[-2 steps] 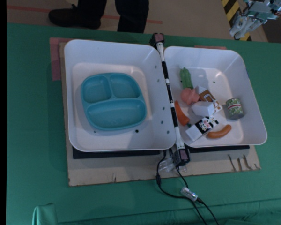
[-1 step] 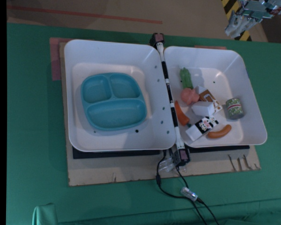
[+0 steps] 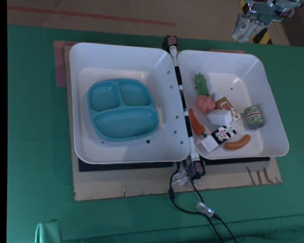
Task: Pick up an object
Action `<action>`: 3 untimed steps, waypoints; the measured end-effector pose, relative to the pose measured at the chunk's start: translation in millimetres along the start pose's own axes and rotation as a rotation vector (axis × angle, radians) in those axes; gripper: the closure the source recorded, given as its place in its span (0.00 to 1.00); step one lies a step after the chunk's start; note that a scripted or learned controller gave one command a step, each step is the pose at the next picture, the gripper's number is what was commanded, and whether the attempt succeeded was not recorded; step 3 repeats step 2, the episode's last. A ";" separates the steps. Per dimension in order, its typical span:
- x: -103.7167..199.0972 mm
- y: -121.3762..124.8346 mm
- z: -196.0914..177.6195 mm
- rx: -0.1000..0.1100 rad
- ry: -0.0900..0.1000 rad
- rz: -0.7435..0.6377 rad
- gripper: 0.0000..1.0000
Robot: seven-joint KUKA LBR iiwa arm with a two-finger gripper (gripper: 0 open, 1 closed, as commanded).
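Gripper (image 3: 244, 28) up at the top right, above the green table (image 3: 35, 135) beyond the far edge of the right bin (image 3: 273, 115), well apart from everything in it; whether the jaws are apart or together, cannot tell. Right bin holds the objects: green vegetable (image 3: 201, 83), pink lump (image 3: 205, 103), orange carrot (image 3: 195, 122), white box (image 3: 220, 117), cow-print carton (image 3: 219, 137), sausage (image 3: 237, 142), small can (image 3: 254, 116). All lie clustered, several touching. Left bin (image 3: 91, 59) holds a blue divided plate (image 3: 122, 109). Cables (image 3: 192, 201) trail off the near edge.
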State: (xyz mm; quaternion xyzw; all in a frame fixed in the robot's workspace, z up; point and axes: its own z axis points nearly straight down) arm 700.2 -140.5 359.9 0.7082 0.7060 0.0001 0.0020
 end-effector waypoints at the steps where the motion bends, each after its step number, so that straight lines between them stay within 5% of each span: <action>1: 31.7 0.1 0.8 -0.001 0.001 0.000 1.00; 2: -9.0 -0.2 16.5 0.000 -0.001 0.001 1.00; 3: -9.0 -0.2 16.5 0.000 -0.001 0.001 1.00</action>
